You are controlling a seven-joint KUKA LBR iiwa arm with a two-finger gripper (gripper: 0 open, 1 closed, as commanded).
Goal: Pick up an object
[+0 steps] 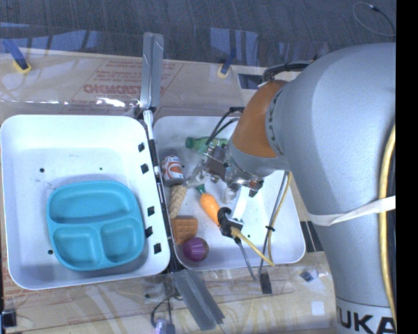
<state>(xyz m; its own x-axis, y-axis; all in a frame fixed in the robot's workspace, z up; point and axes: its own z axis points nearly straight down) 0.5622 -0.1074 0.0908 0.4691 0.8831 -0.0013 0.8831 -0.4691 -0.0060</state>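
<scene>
Nothing is lifted yet: the orange plastic carrot (209,207) lies in the right-hand white bin (287,250), centre of frame. The gripper (207,167) hovers just above; its grip I cannot tell.

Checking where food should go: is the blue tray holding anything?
Empty. The blue tray in the left bin shows three bare compartments, nothing lying in them.

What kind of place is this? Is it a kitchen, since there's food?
Probably a robot test bench in a lab, not a kitchen. A big grey robot arm reaches into a white bin of toy-like food, such as a carrot, and a blue divided tray sits in the other bin.
</scene>
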